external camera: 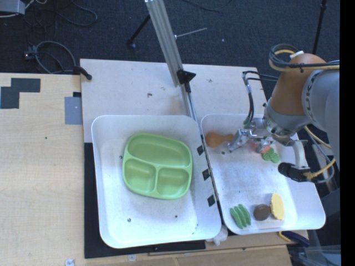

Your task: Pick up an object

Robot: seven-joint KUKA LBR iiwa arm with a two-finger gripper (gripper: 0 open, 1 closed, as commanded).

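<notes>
Nearest the camera, well below the pincer [242, 139], three small things lie along the right bin's [310, 218] front wall: a green ribbed piece [240, 215], a brown round one [261, 211] and a yellow one [277, 206]. The pincer hangs low in the far part of that bin; whether it is open or closed cannot be told. Just to its left lies an orange-brown object [215, 139], the likeliest target, seemingly touching or nearly touching the pincer's tip. It looks like small toy food, so probably light, stiff and smooth; a grasp across its narrow middle should serve best. Just right of the pincer sits a red and green piece [269, 153]. The divider between the bins stands close on the left, limiting sideways room. Bare bin floor below the pincer gives room. The green tray [157, 166] lies well apart to the lower left.
</notes>
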